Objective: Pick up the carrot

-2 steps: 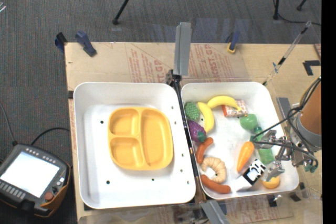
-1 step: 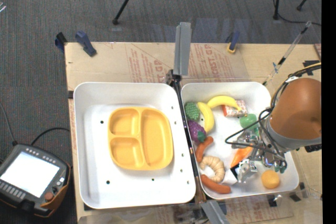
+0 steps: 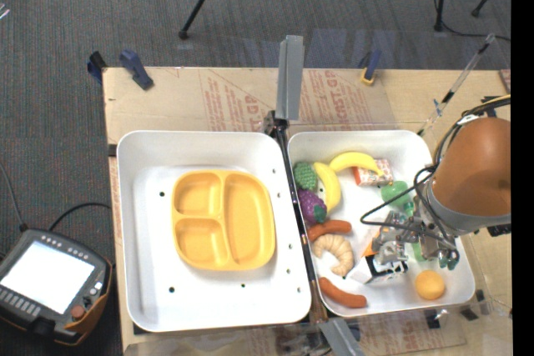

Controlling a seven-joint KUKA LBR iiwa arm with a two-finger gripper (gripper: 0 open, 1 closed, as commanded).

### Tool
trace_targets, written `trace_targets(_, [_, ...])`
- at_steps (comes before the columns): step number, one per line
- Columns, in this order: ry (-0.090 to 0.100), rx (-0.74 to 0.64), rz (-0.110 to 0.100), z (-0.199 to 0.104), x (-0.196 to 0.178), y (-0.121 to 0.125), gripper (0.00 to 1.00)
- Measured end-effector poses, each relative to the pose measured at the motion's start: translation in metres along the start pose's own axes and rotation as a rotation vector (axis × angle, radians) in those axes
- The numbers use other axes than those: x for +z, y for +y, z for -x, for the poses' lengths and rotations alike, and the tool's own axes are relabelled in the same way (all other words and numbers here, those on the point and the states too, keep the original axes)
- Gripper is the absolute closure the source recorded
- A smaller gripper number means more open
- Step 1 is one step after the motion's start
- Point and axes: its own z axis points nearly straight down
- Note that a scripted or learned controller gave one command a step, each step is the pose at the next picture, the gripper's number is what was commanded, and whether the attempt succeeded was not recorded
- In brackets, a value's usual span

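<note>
Carrot point(image 3: 368, 246) in right bin point(image 3: 417, 144), just left of lowered gripper point(image 3: 399, 250), gripper's grip impossible to tell

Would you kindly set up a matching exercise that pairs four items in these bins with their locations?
Things:
1. yellow three-compartment plastic tray
2. curved yellow toy banana
3. round orange toy fruit
4. tan toy croissant

Places:
A. near the right bin's front right corner
B. in the left bin
C. by the right bin's back wall
D. near the right bin's left wall, between two reddish toy sausages

Pairs: 1-B, 2-C, 3-A, 4-D
</note>
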Motion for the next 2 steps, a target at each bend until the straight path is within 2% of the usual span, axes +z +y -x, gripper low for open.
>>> trace_targets(1, [0.0, -0.001, 0.001, 0.0, 0.0, 0.001, 0.0])
trace_targets(2, [0.013, 0.027, 0.003, 0.018, 0.018, -0.003, 0.0])
